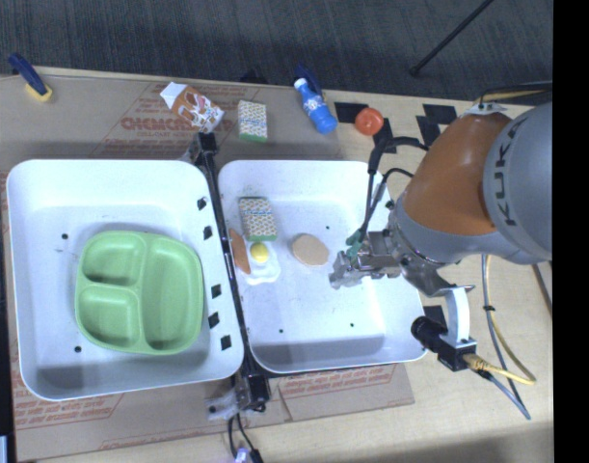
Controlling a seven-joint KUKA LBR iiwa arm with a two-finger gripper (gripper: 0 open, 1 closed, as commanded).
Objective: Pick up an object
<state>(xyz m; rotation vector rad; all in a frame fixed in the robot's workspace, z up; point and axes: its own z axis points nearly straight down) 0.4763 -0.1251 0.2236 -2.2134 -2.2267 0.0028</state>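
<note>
Brown cardboard is lining the bench under two shallow white plastic bins. The left bin is holding a green divided plate. The metal two-finger gripper is hanging in the right bin, gripping nothing, just beside a tan oval bread roll; a patterned small box is lying near the divider.
</note>
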